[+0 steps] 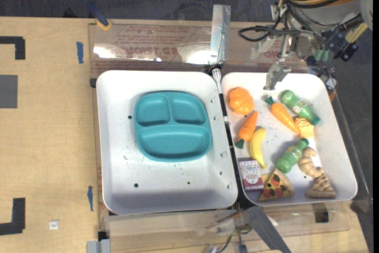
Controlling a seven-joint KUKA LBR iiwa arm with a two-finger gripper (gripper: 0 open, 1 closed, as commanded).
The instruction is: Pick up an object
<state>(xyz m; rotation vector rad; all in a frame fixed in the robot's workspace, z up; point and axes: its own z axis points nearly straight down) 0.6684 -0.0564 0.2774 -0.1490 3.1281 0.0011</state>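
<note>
- Two white bins sit side by side on a pale wooden bench (47,145); the left bin (118,175) carries a teal divided plate (172,125) near its middle.
- Every likely pick lies in the right bin (340,151): an orange fruit (240,100) by its upper left corner, a small carrot (247,127) and a banana (258,146) below that, a longer carrot (283,117) and a green bottle (298,106) toward the upper right.
- A second green bottle (291,156), a pizza slice (276,185), a small carton (250,172) and tan pastry pieces (314,172) crowd the lower edge.
- The gripper (276,77) hangs over the bin's upper edge, apart from the toys; whether it is apart or together I cannot tell.
- To pick well, I would choose the orange fruit: it stands apart from its neighbours, so coming straight down on it risks less nudging than entering the lower clutter.
</note>
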